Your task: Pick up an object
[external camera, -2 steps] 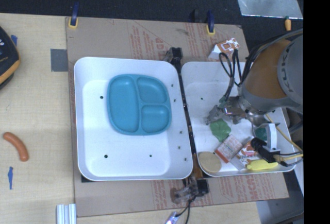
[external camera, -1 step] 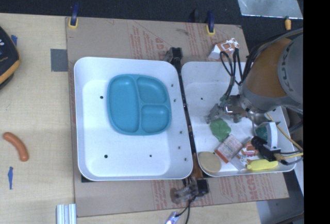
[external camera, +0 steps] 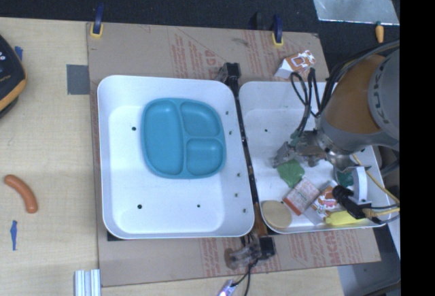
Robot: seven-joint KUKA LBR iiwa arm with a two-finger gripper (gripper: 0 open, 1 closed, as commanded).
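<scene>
Cluttered right bin (external camera: 272, 107), gripper (external camera: 297, 154) right above green object (external camera: 292, 171); can't tell its state. Could easily snag neighbouring red-white packet (external camera: 302, 196) instead, stuff packed tight.

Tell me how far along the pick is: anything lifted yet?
Done: the arm has reached into the right bin, and the claw sits low among the clutter there. In hand: it hovers right over the green item, but I can't tell whether it grips anything. Left: a clear grasp and lift. The blue tray lies untouched in the left bin.
</scene>
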